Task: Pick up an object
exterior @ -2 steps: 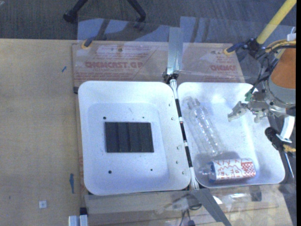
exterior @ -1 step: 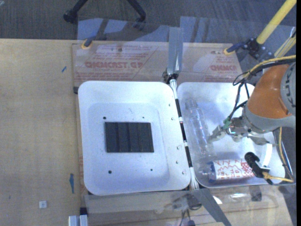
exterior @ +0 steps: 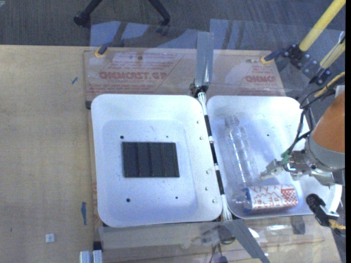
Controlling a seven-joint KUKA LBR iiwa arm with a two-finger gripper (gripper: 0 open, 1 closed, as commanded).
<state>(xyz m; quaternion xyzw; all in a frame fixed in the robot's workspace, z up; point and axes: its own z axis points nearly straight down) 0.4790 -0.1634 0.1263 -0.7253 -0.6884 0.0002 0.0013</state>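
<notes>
A clear plastic bottle [exterior: 239, 153] lies lengthwise in the right bin [exterior: 258, 106], cap end toward the back. A red-and-white patterned can [exterior: 272, 197] lies on its side at that bin's front edge, just beyond the bottle's base. A dark grey ribbed rectangular pad [exterior: 150, 159] lies flat in the middle of the left bin [exterior: 109, 114]. My gripper [exterior: 273, 169] hangs low over the right bin's right half, to the right of the bottle and just behind the can, touching neither as far as I can see. Nothing shows in its grasp.
The arm's orange band [exterior: 333, 126] and grey wrist stand over the right bin's right rim, with cables looping behind. A divider strip [exterior: 211, 147] separates the bins. A yellow-handled tool [exterior: 321, 23] leans at the back right, beyond clear panels.
</notes>
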